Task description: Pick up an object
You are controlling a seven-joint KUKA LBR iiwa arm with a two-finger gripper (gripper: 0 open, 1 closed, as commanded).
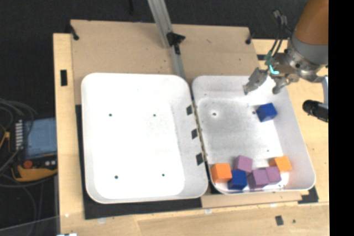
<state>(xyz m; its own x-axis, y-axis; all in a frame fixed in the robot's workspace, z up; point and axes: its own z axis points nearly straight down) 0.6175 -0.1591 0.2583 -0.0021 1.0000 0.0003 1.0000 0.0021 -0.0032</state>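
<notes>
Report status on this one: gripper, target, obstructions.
Gripper open, nothing between fingers, over right bin's far end. Lone blue cube just below it, apart from the cluster of cubes at the near wall. Nothing blocking.

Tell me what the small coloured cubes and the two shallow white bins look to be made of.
The small coloured cubes, such as the lone blue cube and the orange cube in the near cluster, look like matte foam or painted wood: flat colour, no glints. Which of the two is unclear. The right shallow white bin and left shallow white bin look like moulded plastic, with rounded corners and a smooth, faintly scuffed surface.
</notes>
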